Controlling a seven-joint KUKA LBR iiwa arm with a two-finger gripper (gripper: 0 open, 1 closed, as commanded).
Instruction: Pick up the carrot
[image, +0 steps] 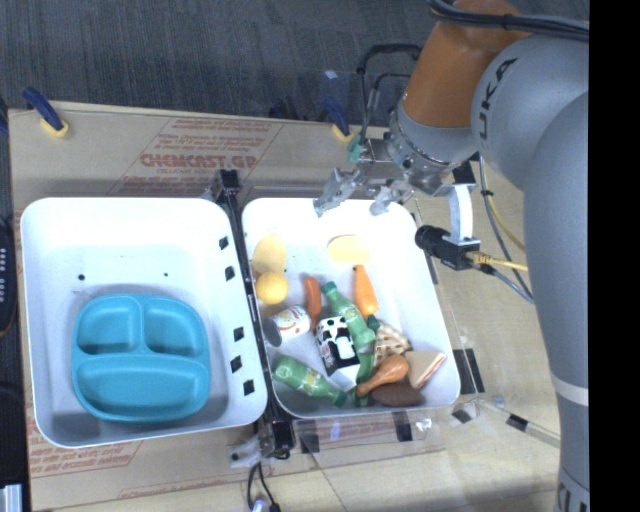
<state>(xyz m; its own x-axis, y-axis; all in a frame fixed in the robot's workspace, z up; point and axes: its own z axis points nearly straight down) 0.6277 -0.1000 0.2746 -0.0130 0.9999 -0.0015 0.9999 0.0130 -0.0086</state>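
Nothing grasped yet. Gripper (355, 203) hovered over the far rim of the right bin (428, 290), fingers spread apart with nothing between them. Carrot (365, 290) lay in the right bin's middle, orange and tapered, tilted slightly, just beside a green bottle (346, 312) and near a second orange piece (314, 296) (possibly another carrot or a sausage, hard to tell). Well apart from the gripper, toward the near side of the bin.

Clutter around the target: two yellow round fruits (270, 272) at the bin's left wall, a pale yellow piece (344, 248) just above the carrot, a black-and-white carton (338, 342), another green bottle (305, 379) at the near edge, a drumstick-like brown item (388, 374). Left bin (40, 300) held a blue divided tray (142, 357), untouched and irrelevant to the task.

Progress judged as early: approach not finished, no descent onto the carrot, no contact. Left to do: move nearer over the carrot, align with its long axis, lower, close, lift. Tight neighbours (bottle touching or nearly touching its side) likely to complicate the pinch.
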